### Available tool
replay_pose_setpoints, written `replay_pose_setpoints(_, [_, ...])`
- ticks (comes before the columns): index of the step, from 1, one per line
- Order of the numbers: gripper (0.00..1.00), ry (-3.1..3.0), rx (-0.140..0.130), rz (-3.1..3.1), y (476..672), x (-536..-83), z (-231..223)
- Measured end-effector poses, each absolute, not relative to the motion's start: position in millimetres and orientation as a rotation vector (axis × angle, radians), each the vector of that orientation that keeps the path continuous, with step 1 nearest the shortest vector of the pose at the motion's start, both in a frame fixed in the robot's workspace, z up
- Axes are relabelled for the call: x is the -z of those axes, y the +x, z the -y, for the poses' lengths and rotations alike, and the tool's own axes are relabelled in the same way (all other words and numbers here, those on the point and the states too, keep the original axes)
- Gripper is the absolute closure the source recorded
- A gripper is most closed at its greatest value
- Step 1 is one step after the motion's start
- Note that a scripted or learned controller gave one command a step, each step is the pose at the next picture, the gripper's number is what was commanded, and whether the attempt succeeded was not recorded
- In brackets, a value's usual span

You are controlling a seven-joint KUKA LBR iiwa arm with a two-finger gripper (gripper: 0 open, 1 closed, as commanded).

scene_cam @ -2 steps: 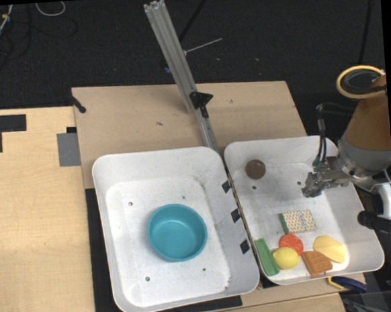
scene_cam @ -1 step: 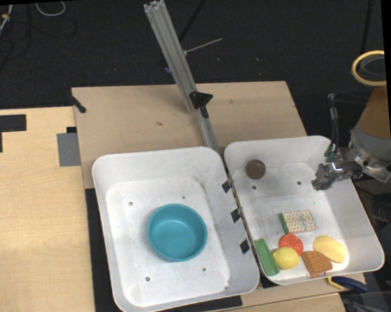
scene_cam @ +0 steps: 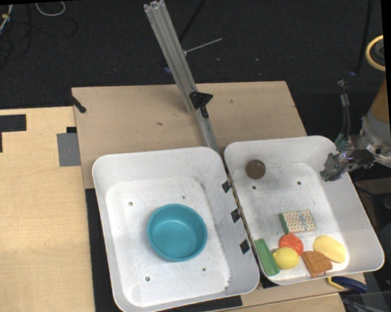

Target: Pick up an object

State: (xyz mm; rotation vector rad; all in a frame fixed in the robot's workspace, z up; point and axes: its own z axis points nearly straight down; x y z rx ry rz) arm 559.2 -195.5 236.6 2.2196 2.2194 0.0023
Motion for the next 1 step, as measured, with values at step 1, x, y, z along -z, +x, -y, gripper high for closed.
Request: replay_pose_setpoints(1, [1.00, 2.218, 0.000, -2.226, 570.2, -227.0, 150.3])
